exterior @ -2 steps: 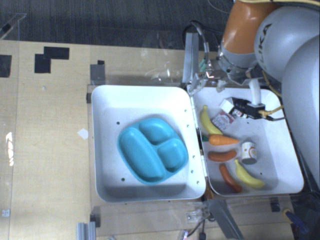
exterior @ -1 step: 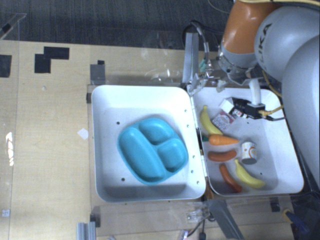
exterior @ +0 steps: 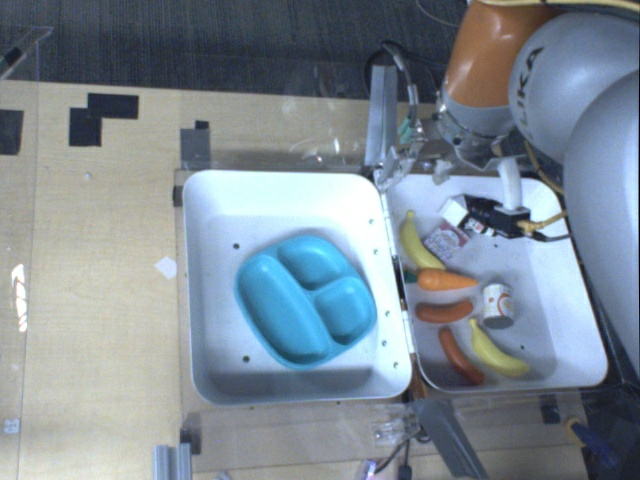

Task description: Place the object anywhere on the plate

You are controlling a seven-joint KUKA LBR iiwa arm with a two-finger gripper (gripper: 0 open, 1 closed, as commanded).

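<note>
Blue plate (exterior: 305, 299), long axis slanting upper-left to lower-right.

Camera position: one fixed camera is sitting above the surface (exterior: 100, 268), looking down at a slant.
Facing: it is taking in both white bins side by side, the left bin (exterior: 200, 298) near the middle of the picture and the right bin (exterior: 560, 308) toward the right.
Distance: it is standing far enough back that both bins are fitting whole in the picture, with dark floor showing along the top.
Arm side: the grey arm (exterior: 590, 108) is reaching in from the upper right, looming large and close to the lens.
</note>
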